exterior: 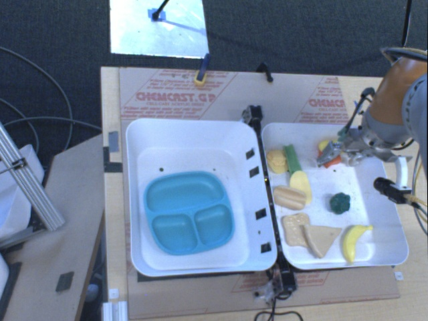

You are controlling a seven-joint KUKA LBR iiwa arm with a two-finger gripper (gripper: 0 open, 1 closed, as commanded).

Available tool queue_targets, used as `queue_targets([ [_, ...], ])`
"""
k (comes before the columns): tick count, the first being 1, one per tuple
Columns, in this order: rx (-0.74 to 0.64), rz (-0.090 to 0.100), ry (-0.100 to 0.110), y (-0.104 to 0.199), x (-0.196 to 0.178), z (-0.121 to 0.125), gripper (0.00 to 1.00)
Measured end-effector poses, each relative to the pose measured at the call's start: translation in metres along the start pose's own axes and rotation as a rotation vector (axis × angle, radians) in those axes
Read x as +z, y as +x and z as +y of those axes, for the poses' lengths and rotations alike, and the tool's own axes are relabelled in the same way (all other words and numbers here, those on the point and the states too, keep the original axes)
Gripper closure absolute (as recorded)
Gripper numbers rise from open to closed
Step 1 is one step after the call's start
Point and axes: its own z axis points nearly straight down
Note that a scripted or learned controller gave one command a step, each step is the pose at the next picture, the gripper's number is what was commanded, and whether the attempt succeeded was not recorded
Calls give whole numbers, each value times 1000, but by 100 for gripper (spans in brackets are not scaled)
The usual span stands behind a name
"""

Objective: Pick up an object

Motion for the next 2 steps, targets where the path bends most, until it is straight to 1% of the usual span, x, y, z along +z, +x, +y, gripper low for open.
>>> queue_targets([
  [1,-1,4,18,-1,2,24,0],
  [2,-3,2,17,-2,-8,23,100],
])
